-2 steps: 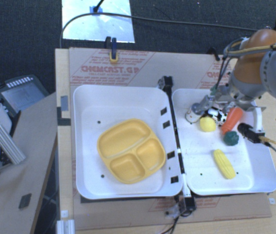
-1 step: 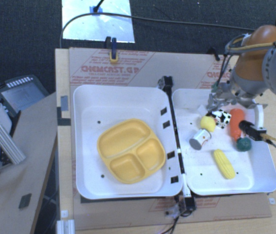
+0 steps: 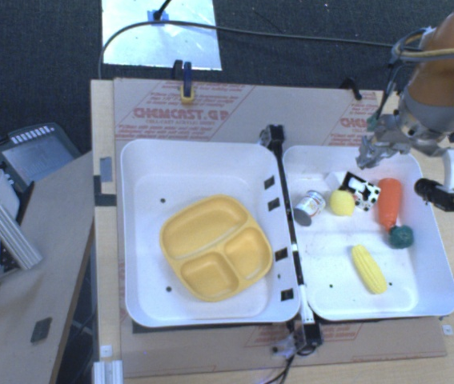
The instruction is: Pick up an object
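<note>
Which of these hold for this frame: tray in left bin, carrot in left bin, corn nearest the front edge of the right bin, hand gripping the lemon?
1. The yellow tray lies in the left bin. True.
2. The carrot lies in the left bin. False: it is in the right bin.
3. The corn lies nearer the front edge than the can. True.
4. The hand grips the lemon. False: it hangs above the bin's far edge, apart from the lemon.

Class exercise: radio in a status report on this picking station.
Gripper above right bin's far edge, holding nothing seen. Carrot, lemon, corn, can untouched. Nothing blocking.
</note>
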You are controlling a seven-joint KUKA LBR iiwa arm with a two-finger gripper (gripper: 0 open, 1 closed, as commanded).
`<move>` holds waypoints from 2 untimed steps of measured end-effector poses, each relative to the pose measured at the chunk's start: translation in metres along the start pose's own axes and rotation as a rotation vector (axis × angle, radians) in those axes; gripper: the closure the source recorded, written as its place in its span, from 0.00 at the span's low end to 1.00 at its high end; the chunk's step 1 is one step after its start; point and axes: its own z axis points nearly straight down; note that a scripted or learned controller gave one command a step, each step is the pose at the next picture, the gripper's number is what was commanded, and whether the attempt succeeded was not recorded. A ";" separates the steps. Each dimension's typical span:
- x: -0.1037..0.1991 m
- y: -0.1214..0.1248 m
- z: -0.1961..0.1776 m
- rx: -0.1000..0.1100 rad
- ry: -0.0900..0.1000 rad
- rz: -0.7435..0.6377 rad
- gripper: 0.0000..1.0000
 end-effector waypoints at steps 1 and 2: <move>-0.007 0.001 -0.047 0.000 0.000 0.001 1.00; -0.007 0.002 -0.076 0.001 0.001 -0.001 1.00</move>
